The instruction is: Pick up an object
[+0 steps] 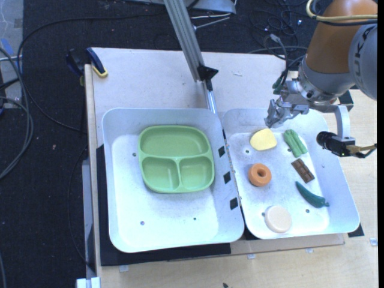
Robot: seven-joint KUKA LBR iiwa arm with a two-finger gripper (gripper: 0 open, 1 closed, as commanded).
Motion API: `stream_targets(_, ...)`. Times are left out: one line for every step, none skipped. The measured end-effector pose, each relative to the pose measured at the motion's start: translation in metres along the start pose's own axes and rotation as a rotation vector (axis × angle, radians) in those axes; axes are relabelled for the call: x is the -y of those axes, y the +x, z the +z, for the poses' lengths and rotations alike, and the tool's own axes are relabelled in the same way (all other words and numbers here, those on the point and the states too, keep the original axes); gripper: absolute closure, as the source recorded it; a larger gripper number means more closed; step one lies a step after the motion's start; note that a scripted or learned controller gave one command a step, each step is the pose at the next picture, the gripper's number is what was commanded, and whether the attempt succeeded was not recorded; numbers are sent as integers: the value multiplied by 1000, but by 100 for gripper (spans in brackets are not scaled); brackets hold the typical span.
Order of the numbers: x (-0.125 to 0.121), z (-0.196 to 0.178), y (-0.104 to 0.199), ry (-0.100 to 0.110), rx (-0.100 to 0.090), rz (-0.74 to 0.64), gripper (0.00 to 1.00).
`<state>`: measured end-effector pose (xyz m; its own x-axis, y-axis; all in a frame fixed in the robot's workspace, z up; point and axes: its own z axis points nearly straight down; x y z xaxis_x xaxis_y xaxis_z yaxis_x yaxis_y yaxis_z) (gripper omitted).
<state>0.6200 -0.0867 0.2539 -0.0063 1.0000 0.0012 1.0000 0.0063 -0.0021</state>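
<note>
The right bin (336,218) holds several small items: a yellow lemon-shaped piece (263,140), an orange ring like a doughnut (260,175), a light green ribbed piece (294,142), a brown bar (303,170), a dark teal pepper shape (310,195) and a cream round disc (278,218). My gripper (275,117) hangs above the bin's far edge, just up and right of the yellow piece, with nothing seen between its fingers. The orange-banded arm reaches in from the upper right.
The left bin (120,221) carries a green three-compartment plate (176,158). A metal pole (186,35) slants up from between the bins at the back. Black clips (229,176) line the seam between the bins. Cables lie on the dark floor beyond the bench.
</note>
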Motion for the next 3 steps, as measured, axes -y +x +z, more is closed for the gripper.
stream_targets(20,13,44,1,0,0,100)
stream_targets(38,5,93,0,-1,-1,100)
stream_targets(62,0,145,0,-1,-2,100)
